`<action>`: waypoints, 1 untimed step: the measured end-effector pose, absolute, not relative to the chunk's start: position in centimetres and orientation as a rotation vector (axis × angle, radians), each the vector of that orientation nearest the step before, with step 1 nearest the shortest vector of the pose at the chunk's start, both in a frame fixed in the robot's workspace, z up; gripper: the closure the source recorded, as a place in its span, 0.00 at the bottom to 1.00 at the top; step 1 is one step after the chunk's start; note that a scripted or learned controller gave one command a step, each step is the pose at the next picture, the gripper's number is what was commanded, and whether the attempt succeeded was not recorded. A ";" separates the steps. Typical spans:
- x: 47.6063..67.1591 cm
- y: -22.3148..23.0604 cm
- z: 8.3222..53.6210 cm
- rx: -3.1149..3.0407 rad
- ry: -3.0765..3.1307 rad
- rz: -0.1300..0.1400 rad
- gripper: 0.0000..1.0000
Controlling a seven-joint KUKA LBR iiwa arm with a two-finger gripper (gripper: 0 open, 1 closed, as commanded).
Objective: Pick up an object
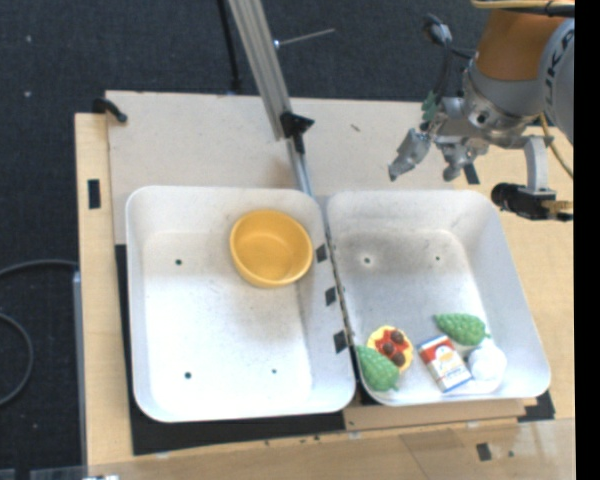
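Note:
My gripper (432, 166) hangs over the bench just beyond the far rim of the right bin (420, 268). Its fingers are spread open and nothing sits between them. A yellow bowl (270, 248) stands upright in the far part of the left bin (180, 338). In the near corner of the right bin lies a cluster: a small yellow piece with red berries (390, 344), a green leafy item (379, 370) touching it, a second green item (462, 326), a red-and-white box (445, 362) and a white ball (488, 364). The gripper is well away from all of them.
A slanted metal pole (265, 58) rises from the back where the two bins meet. The arm's grey and orange body (520, 38) fills the upper right. A black knob (520, 200) juts out near the right bin's far right corner.

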State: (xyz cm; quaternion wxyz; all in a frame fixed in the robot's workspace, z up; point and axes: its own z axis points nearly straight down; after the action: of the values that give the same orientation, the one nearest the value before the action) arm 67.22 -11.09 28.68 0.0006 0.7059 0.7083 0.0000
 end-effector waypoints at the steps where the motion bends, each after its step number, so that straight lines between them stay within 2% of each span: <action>1: 67.2 -11.1 28.7 2.216 2.224 -0.002 0.00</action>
State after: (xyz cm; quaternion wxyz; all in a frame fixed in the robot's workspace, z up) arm 67.21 -11.14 28.69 0.0009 0.7059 0.7083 -0.0005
